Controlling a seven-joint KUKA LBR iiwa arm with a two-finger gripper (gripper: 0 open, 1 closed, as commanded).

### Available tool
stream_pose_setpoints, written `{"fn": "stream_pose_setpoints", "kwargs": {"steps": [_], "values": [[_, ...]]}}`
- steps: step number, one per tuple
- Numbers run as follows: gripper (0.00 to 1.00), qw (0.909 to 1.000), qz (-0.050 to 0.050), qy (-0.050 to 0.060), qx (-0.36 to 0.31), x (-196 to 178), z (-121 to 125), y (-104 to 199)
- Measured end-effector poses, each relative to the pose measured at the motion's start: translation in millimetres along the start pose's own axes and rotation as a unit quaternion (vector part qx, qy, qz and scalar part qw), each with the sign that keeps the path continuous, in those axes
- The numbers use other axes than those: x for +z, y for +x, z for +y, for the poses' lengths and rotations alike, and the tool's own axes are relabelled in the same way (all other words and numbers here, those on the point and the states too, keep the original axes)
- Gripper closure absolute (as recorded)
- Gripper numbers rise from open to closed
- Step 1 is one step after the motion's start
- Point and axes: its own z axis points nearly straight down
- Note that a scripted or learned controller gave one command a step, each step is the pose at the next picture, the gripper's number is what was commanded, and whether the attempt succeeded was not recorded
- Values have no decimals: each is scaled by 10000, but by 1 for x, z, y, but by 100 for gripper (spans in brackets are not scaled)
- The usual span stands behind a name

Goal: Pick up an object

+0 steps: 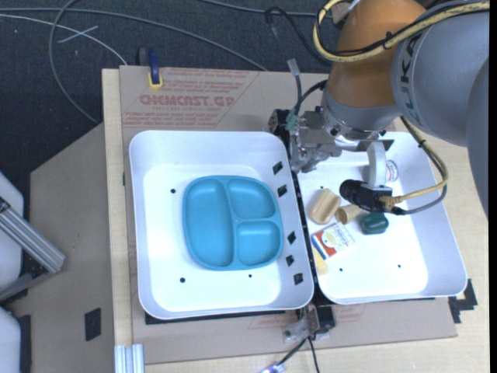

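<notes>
Gripper: we see the gripper (307, 152) hanging low just past the upper right corner of the blue plate (231, 222), above the seam where the two bins meet. We cannot tell whether it is open or closed, and we see nothing held in it.
Arm: the grey arm (373, 53) with its orange band comes in from above and to the right of the plate.
Plate: a blue plate with three compartments lies flat in the middle of the left bin (155, 231).
Cup: a small tan cup (324, 206) lies on its side just right of the plate, across the seam in the right bin (419, 278). It sits below the gripper and apart from it.
Packet: a small white packet (334, 242) with red and blue print lies flat to the plate's right, level with its lower edge and just below the cup.
Lump: a small dark teal lump (374, 224) rests farther right of the plate than the cup, near the packet's upper right corner.
Sheet: a brown cardboard sheet (194, 92) with red lettering lies under both bins, showing above the plate.
</notes>
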Motion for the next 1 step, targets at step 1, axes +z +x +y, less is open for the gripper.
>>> {"fn": "stream_pose_setpoints", "kwargs": {"steps": [1], "values": [[100, 10000, 1, 6, -7, 0, -35, 50]]}}
